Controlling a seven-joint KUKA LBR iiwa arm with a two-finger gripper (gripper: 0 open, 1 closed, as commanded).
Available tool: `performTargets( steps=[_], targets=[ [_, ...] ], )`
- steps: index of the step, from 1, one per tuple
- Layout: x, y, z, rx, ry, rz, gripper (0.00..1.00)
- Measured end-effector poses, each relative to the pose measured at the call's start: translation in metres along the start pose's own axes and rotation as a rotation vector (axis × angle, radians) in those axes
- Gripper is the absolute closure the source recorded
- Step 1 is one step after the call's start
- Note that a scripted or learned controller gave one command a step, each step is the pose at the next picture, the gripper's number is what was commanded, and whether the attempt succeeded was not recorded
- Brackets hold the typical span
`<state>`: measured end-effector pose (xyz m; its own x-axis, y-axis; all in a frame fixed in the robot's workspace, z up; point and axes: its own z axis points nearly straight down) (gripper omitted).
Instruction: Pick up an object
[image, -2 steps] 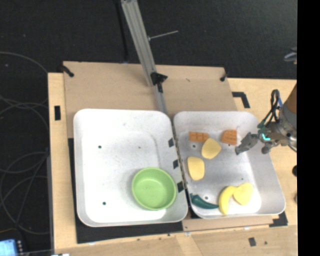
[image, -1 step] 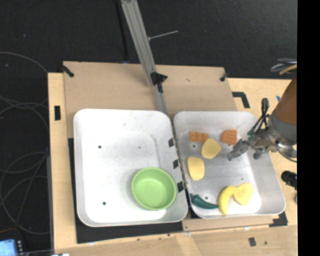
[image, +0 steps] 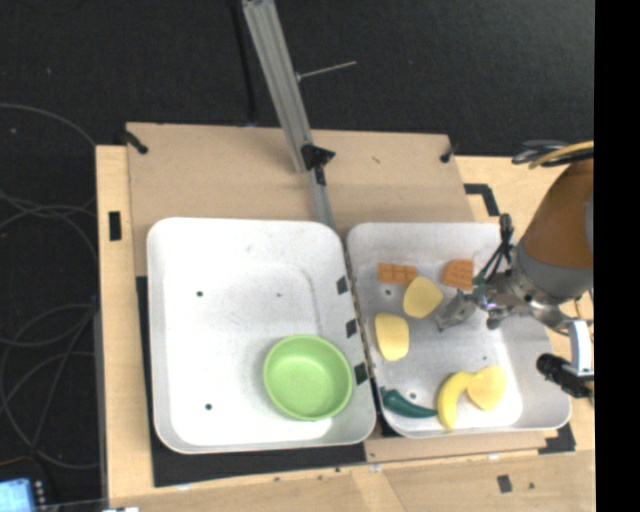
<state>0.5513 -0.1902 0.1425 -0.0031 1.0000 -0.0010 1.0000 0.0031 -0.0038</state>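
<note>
A grasp could easily slip or close on nothing, because the gripper (image: 458, 308), whose state cannot be told from here, hovers low in the right bin (image: 520, 405) just beside the yellow wedge (image: 422, 297), which lies to its left, apparently untouched.

colours on the bench

the gripper (image: 462, 306) is dull grey, on an arm (image: 560, 235) banded orange. just beside it lie a pale yellow piece (image: 422, 297) and an orange-brown block (image: 458, 273); a little farther, a second orange-brown block (image: 397, 272) and another yellow piece (image: 392, 337). below it, a yellow banana (image: 452, 398), a yellow wedge (image: 487, 388) and a dark green item (image: 405, 403). well apart, a light green bowl (image: 307, 376) in a white bin (image: 200, 270) flecked with dark specks.
</note>
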Motion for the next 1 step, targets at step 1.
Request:
performTargets(
  steps=[1],
  targets=[
    [-0.0012, 0.0006, 0.0413, -0.005, -0.001, 0.003, 0.00]
  ],
)
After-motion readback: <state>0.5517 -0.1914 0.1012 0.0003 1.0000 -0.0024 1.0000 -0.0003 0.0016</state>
